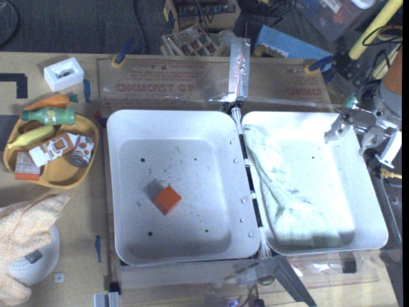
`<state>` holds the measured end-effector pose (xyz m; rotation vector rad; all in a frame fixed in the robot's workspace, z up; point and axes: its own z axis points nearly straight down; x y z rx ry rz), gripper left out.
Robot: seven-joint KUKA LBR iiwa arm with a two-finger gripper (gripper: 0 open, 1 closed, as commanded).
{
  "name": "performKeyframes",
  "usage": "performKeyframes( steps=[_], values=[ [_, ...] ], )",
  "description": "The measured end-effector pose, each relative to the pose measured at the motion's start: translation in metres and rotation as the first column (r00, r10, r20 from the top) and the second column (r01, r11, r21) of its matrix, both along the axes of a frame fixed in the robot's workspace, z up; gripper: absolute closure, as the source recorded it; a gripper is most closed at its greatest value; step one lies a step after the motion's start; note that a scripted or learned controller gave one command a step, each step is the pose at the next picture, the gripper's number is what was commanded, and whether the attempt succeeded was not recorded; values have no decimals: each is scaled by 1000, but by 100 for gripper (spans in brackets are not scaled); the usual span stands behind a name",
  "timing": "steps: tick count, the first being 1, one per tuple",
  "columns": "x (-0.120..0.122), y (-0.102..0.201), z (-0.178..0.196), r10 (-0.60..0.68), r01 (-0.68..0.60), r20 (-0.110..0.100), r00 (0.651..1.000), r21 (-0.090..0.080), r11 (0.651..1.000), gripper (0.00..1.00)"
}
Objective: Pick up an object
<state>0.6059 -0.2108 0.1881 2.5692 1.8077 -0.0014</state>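
Grey two-finger tool (350, 128) parked at right edge of frame, over the rim of the right shallow white plastic bin (358, 235); finger state cannot be told. Target: small orange cube (169, 199), matte, sharp-edged, lying lower centre of the left shallow white bin (128, 139), well apart. Risk: off-centre descent pushing the cube across the smooth floor; corner grip slipping.
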Motion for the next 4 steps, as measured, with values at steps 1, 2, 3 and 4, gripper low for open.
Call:
performKeyframes(
  steps=[1,2,3,4],
  values=[
    [-48,14,95,-1,1,2,1000,-1,1000,0],
    [-46,-4,140,-51,51,3,999,-2,999,0],
    [-127,57,16,-279,279,-2,960,1,960,0],
    [-44,26,8,-201,201,0,980,0,980,0]
  ],
)
